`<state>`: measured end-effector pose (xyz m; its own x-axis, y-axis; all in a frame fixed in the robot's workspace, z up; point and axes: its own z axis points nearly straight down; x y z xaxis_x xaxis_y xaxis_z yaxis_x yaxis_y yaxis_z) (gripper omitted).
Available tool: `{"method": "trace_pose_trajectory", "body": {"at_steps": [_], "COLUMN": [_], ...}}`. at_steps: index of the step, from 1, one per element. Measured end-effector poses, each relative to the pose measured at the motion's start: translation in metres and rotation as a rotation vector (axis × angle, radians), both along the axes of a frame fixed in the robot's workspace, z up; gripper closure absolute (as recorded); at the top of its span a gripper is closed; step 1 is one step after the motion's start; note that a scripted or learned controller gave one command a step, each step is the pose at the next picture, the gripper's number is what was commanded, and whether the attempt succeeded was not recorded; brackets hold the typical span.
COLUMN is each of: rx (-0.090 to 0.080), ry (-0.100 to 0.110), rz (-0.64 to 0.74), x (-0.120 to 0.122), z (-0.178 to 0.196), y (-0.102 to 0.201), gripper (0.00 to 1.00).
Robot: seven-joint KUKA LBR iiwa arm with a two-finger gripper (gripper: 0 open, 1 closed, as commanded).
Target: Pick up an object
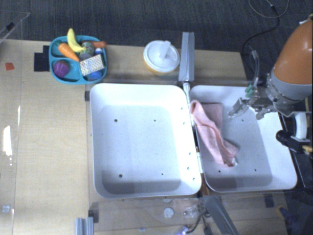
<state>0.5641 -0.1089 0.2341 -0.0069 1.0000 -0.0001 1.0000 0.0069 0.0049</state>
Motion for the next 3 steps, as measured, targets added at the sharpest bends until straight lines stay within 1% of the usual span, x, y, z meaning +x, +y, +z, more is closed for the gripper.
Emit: {"method": "trace_pose_trajectory", "body": {"at_steps": [1, 2, 3], "rx": [-0.003, 0.000, -0.002], "ry": [-0.005, 0.001, -0.006], "rz": [0.030, 0.055, 0.174], "x": [0.010, 0.022, -0.004], "z": [0.097, -0.044, -0.138], "y": [-0.035, 0.034, 0.015], "gripper": [0.00, 0.00, 0.00]}}
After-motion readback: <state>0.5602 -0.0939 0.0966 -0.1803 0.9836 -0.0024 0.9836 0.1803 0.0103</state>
